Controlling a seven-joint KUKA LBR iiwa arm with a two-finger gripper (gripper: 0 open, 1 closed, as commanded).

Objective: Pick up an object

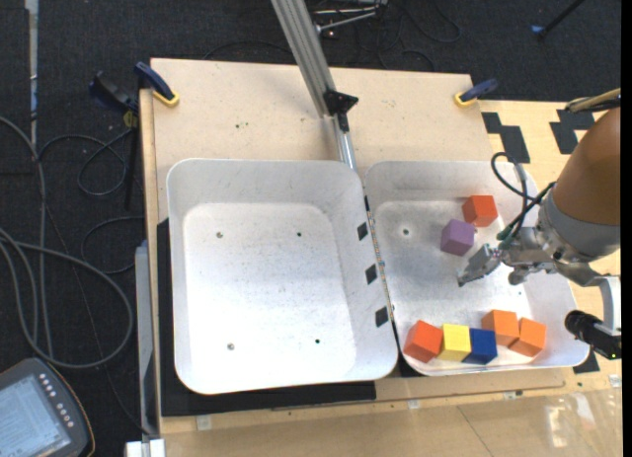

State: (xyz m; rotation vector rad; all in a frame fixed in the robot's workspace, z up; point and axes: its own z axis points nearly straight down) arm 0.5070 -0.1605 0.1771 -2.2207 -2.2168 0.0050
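Note:
My gripper [478,266] hangs over the middle of the right bin [415,210], reaching in from the right. Its jaws look open, with nothing between them. A purple block [456,237] lies just up and left of the fingertips, apart from them. Behind it sits an orange block [480,209]. Along the bin's front edge is a row of blocks: orange [424,340], yellow [455,340], blue [482,344], then two more orange ones [502,325] [530,335].
The left bin [188,248] adjoins the right bin along a raised shared rim [367,248]. A slanted metal rod [301,36] comes down from the back to the bins' junction. Clamps [158,85] [477,91] hold the board's far corners.

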